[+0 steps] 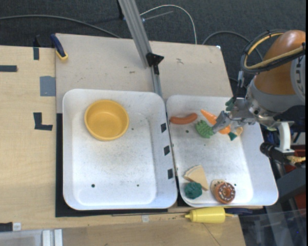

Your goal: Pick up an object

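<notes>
Right bin [256,188]: gripper [220,123] low at its twelve o'clock, finger state cannot be told, beside green toy [204,130] and carrot [209,116]. Sausage [183,119] at nine o'clock of these. Nothing lifted; pick pending.

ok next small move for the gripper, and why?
Probably a short descent. The gripper sits over the right bin, beside the green toy and the orange carrot piece, with nothing visibly between its fingers.
</notes>
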Controlling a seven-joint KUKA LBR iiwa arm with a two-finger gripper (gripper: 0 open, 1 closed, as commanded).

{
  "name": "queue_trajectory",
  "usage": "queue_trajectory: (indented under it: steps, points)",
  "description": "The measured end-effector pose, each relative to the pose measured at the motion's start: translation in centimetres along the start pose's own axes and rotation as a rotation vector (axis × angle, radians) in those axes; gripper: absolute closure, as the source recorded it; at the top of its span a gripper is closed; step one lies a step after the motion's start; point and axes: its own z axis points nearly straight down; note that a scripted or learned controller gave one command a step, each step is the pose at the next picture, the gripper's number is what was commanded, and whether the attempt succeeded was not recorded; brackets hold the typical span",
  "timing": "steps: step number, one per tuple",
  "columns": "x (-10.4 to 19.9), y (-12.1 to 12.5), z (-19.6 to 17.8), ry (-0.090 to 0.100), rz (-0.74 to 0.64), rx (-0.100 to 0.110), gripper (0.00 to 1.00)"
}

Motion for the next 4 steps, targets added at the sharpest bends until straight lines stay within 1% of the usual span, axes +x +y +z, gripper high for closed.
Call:
queue_trajectory:
  steps: [1,2,3,4]
  points:
    - [5.4,-0.9,1.0,0.0,0.001,0.002,1.0]
    - [11.1,-2.6,0.5,0.001,0.0,0.002,1.0]
    - [15.8,-2.8,0.7,0.0,0.0,0.002,1.0]
    - [20.5,-3.6,0.8,0.0,-0.001,0.002,1.0]
